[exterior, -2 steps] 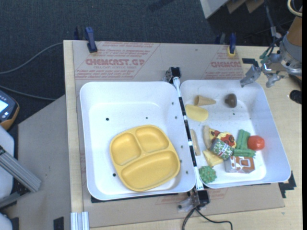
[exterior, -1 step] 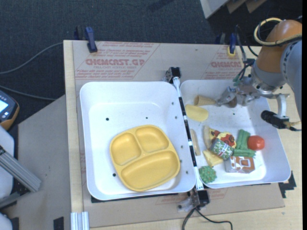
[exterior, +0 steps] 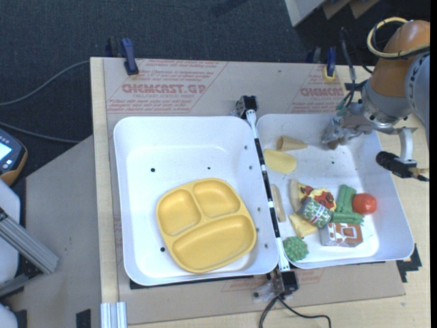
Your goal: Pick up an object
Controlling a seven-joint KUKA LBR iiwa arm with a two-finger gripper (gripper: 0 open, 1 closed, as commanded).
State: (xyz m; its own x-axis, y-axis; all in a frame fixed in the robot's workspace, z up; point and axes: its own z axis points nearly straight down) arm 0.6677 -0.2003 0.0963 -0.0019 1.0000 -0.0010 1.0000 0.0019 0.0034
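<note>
Now pincer (exterior: 332, 139) hovers just right of cone-ish piece (exterior: 291, 143), w/o touching

Lab: clamped bench (exterior: 171, 87), cables (exterior: 41, 91)

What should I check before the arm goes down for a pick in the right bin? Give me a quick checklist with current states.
1. Hand over the right bin: ok, it is near the far rim.
2. Hand lined up with a target: not ok, the toy pile lies nearer the camera, and the tan cone piece sits to its side.
3. Hand free of any object: cannot tell, too small and blurred.
4. Targets separable: not ok for the pile, pieces touch; ok for the red tomato at its edge.
5. Yellow divided plate out of the way: ok, it is in the left bin.
</note>
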